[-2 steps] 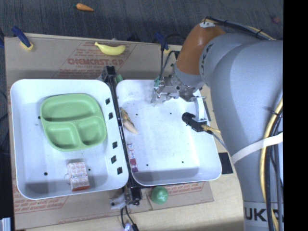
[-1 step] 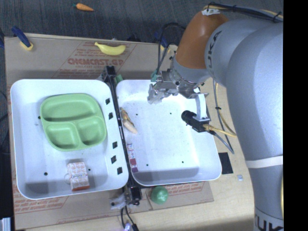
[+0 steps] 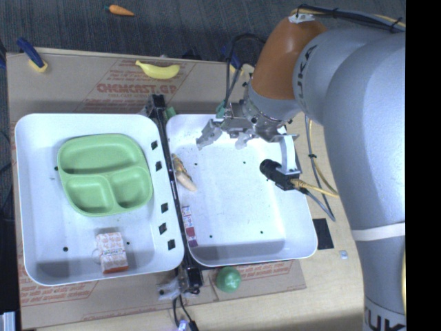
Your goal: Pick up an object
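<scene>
Grey arm (image 3: 358, 150) fills the right side, orange band above the wrist. Jaws (image 3: 224, 135) spread, pinching nothing, hovering over the top-left part of the right bin (image 3: 275, 243). Small tan object (image 3: 183, 174) lies at that bin's left wall, below-left of the jaws, apart from them. Left bin (image 3: 27, 185) holds a green divided tray (image 3: 105, 173) and a small packet (image 3: 111, 252). Green ball (image 3: 228, 279) and yellow banana (image 3: 158, 68) sit on the desk (image 3: 55, 81).

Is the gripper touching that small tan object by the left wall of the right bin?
Apart. The camera view shows bare white bin floor between the gripper and the tan object, which lies lower left by the right bin's wall.
</scene>
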